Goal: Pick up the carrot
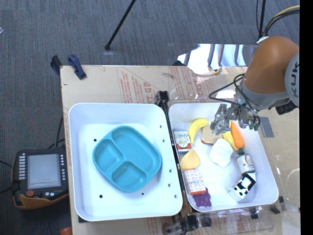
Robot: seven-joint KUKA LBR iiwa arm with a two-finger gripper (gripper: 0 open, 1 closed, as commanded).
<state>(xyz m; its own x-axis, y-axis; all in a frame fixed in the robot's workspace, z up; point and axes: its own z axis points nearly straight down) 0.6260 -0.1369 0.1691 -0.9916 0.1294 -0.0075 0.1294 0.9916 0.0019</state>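
The carrot is a short orange piece lying in the right bin, near its far right side. It is tilted, with its upper end under the gripper's body. My gripper hangs over the far part of that bin, just above and left of the carrot, over a bread slice and close to the banana. The carrot touches a yellow item on its left. From this angle the wrist hides how the gripper sits on the carrot.
The right bin also holds a white lump, a small can, a black-and-white toy, purple grapes, a red box and a small carton. A blue divided plate lies in the left bin.
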